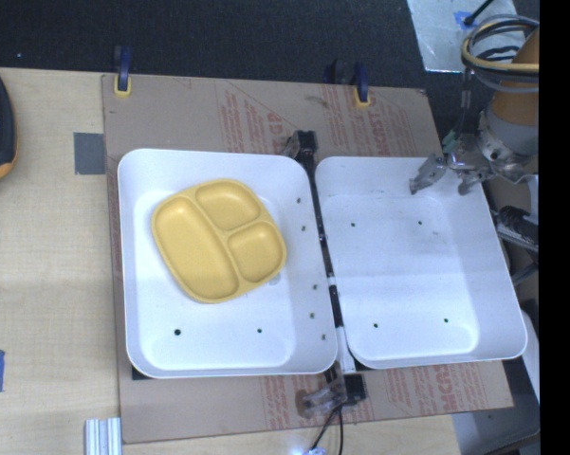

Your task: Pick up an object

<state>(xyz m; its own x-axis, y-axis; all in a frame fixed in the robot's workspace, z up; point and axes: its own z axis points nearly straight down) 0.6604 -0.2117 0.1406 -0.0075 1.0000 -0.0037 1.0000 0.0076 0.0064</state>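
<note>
The gripper (446,179) hangs over the upper right corner of the right bin (427,282), its two fingers (419,182) spread apart with nothing between them. The yellow divided plate (218,240) lies well apart from them, flat in the left bin (161,344), toward that bin's upper left part. Both bins sit side by side on a brown board (266,112) clamped to the worktop (38,282).
</note>
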